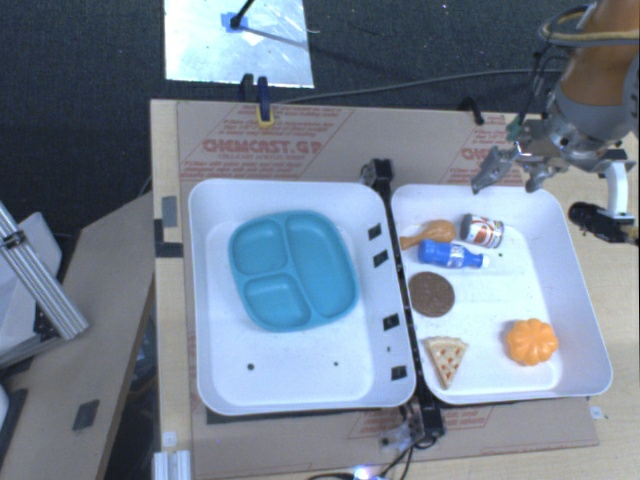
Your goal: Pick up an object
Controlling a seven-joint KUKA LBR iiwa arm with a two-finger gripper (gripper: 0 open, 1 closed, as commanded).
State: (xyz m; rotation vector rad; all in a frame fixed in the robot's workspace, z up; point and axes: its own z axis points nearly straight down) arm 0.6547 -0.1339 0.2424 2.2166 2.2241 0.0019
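Dark carpet surrounds my table (300, 133), which bears two white bins: the left bin (215, 368) holds one blue tray (293, 269). The right bin (575, 298) holds six items: drumstick (428, 234), can (483, 231), blue bottle (450, 256), brown disc (432, 294), pizza slice (446, 358), orange pumpkin (530, 340). My tool (513, 171) hovers spread open and empty over that bin's far edge.

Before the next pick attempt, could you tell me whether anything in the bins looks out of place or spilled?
Nothing spilled. The small can and blue bottle lie on their sides in the right bin.

Dark carpet floor (80, 68) surrounds the wooden bench (130, 268).
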